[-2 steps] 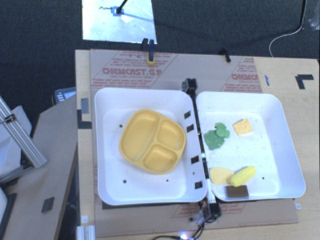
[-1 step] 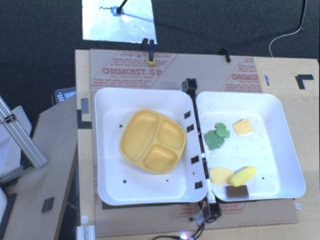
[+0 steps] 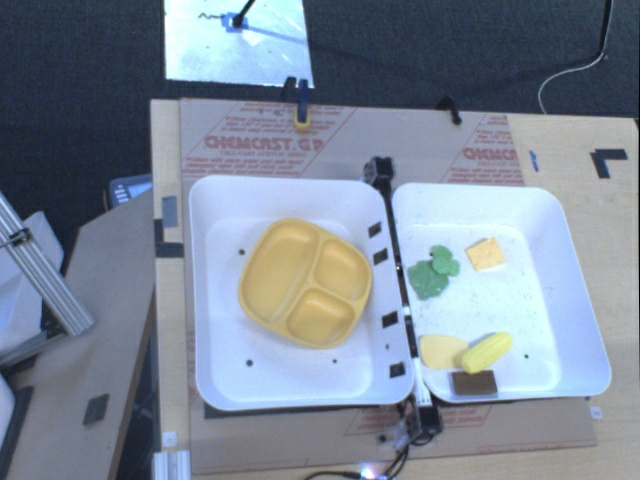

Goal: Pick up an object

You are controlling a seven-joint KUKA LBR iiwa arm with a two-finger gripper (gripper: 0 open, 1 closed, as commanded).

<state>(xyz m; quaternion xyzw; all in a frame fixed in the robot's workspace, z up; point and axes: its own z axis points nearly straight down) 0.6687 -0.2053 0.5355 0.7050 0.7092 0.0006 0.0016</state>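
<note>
Nothing picked yet, looks like the very start. Right bin (image 3: 560, 268) holds the small stuff: green piece (image 3: 432, 273), cheese wedge (image 3: 486, 254), corn (image 3: 485, 349) w/ a yellow slice (image 3: 441, 350) touching it, brown block (image 3: 474, 383). Left bin (image 3: 215, 268) has a yellow tray (image 3: 305, 281). Can't tell gripper state. Next: arm must come down over one item, prob. the cheese, which sits apart.

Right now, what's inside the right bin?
The right bin holds green broccoli, a cheese wedge, corn, a yellow piece and a brown block. Anything beneath them stays hidden.
</note>
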